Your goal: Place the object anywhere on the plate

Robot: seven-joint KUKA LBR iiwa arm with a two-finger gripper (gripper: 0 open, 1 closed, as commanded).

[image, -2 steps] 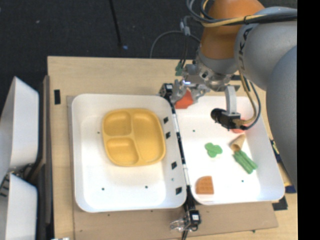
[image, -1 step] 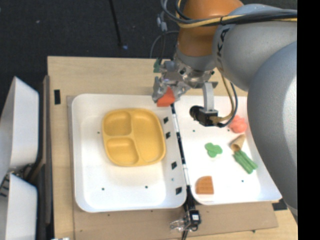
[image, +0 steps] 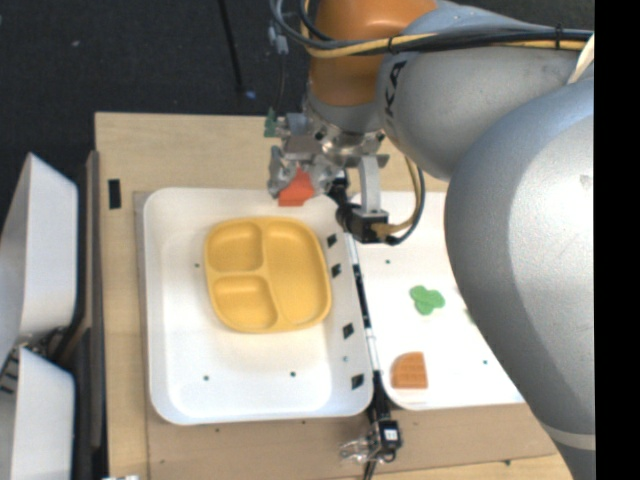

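Red object (image: 294, 192) gripped in the pincer (image: 297, 183) above the yellow plate (image: 268, 273); no writing readable.

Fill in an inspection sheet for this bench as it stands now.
Surface: wooden bench bearing left bin and right bin.
Job's things: yellow plate in left bin; red object at the gripper, above the bin's far edge.
Clutter: green piece and orange piece in right bin.
Grippers: grip on red object unclear.
Cables: bundle looping over the wrist.
Surroundings: dark floor.
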